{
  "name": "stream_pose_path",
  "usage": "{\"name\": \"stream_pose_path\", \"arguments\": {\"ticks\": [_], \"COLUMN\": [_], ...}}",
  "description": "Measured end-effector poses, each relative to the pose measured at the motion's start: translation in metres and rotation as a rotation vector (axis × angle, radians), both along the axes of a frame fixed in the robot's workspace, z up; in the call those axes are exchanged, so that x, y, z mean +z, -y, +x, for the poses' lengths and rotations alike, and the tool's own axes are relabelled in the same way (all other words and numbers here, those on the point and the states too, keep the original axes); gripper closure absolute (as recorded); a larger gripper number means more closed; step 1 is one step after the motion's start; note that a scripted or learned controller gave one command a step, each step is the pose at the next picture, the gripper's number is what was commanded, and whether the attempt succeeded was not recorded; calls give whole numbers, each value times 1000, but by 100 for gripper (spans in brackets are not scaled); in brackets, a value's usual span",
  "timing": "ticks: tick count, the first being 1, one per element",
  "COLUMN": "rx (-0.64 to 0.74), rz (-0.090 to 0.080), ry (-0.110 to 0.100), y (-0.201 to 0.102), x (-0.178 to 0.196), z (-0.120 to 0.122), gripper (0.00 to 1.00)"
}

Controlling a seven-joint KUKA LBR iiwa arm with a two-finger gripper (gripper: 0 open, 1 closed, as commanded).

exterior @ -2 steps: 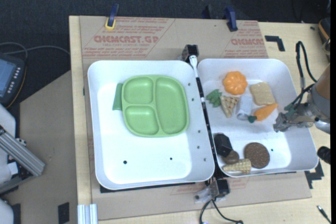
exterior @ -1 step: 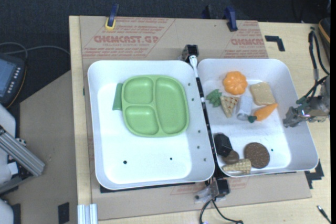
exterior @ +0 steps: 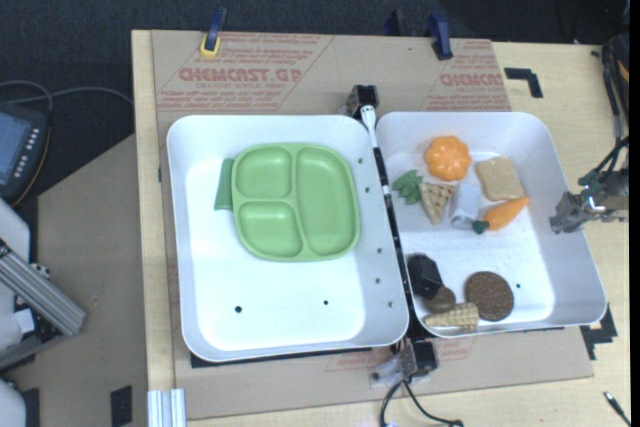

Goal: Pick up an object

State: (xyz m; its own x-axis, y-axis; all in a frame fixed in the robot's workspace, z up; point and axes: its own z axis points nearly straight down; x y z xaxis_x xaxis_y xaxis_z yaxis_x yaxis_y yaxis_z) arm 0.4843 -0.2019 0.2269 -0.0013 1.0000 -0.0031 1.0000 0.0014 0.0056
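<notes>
Camera view: hand (exterior: 578, 213), grip state unclear, sits at the right bin's (exterior: 560, 287) edge, near the carrot (exterior: 505, 212).

Green divided plate (exterior: 296, 201) in left bin (exterior: 200, 245); clamps (exterior: 212, 32) on bench's (exterior: 300, 75) far edge.

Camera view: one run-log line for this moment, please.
gripper: over right bin's right rim, holding nothing | carrot, pumpkin: right bin | green tray: left bin

Divided plate (exterior: 296, 201) in left bin (exterior: 200, 295), toy foods (exterior: 447, 157) in right bin (exterior: 560, 285)
</notes>
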Motion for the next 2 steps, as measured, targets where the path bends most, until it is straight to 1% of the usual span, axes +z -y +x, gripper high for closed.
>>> {"name": "stream_pose_path", "arguments": {"ticks": [1, 2], "rx": [4, 5], "rz": [5, 6], "ry": [-5, -8], "y": [-43, -90], "x": [2, -9], "z": [8, 18], "gripper": [100, 100]}}
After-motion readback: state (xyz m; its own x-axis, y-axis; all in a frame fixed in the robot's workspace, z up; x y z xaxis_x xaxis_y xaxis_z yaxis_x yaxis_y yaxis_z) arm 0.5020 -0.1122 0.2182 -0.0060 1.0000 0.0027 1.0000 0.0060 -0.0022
